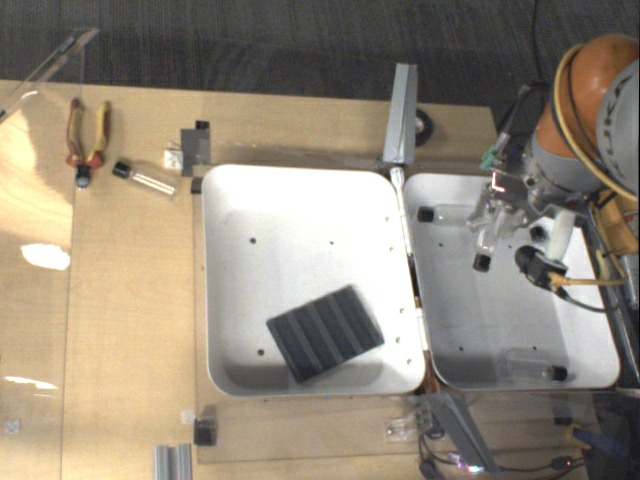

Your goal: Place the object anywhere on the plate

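My jaws (484, 258) hang over the right bin (600, 368); I cannot tell their state. A small clear tube (530, 368) lies near that bin's front wall. The dark ridged plate (325, 333) sits in the left bin (230, 208). I'd centre above the tube first.

Wooden bench (130, 318) with two bins (230, 268)

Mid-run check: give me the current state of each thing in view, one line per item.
dark ridged plate: lying flat and askew in the left bin, nothing on it.
gripper: hanging over the right bin, near its far left part.
small dark object: resting in the right bin's far left corner, apart from the gripper.
clear object: lying on its side near the right bin's near edge.
pliers: lying on the bench, untouched.
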